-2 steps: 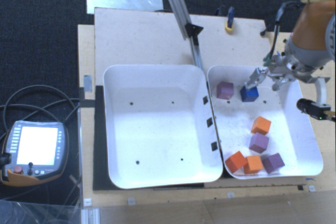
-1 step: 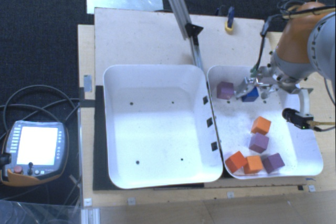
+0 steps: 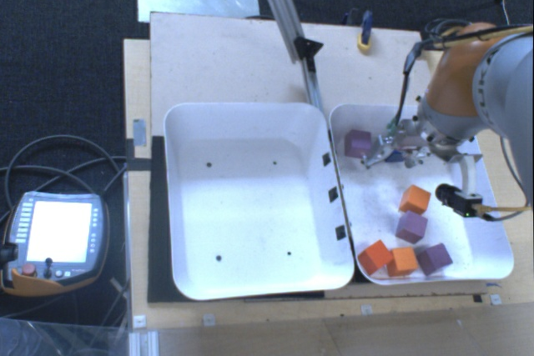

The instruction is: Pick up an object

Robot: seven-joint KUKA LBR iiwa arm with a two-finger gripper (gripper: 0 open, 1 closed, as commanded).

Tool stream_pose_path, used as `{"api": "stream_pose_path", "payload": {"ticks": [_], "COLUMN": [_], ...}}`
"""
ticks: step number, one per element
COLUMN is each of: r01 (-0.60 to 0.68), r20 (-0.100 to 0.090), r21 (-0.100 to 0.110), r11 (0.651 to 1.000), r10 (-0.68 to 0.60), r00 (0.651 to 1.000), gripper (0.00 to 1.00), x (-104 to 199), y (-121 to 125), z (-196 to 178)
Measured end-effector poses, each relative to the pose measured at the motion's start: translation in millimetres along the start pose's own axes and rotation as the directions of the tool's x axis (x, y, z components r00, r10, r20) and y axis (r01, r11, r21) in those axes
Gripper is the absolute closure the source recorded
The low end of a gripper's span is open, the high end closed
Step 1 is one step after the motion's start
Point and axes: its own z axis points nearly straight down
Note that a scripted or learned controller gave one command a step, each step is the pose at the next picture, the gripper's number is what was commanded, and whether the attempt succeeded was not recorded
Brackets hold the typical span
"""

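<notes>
My gripper [image 3: 390, 152] hangs low over the back part of the right bin [image 3: 492, 258], beneath the grey arm with its orange band [image 3: 455, 79]. A purple cube [image 3: 359, 143] lies just left of it, close to the metal tip; I cannot say whether they touch. A hint of blue shows under the gripper. Nearer the front lie an orange cube [image 3: 415, 199] and a purple cube [image 3: 411, 226]. Along the front wall sit a red-orange cube [image 3: 375, 256], an orange cube [image 3: 403, 261] and a purple cube [image 3: 434, 258].
The left bin [image 3: 179, 179] stands beside the right one, sharing a raised middle wall. A slanted metal pole [image 3: 284, 4] crosses above the bench's back. A black cable and connector [image 3: 459, 200] hang off the wrist over the right bin. A teach pendant [image 3: 54, 242] lies far left.
</notes>
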Motion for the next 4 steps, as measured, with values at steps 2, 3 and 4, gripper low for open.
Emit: {"api": "stream_pose_path", "payload": {"ticks": [2,3,4], "r01": [0.002,0.002,0.002], "r20": [0.002,0.002,0.002], "r21": [-0.012,-0.01,-0.011], "r11": [1.0,1.0,1.0], "r10": [-0.002,-0.002,-0.002], "r00": [1.0,1.0,1.0], "gripper": [1.0,1.0,1.0], "x": [-1,-4,-5], "y": [9,10,11], "z": [-79,-123,-178]}}
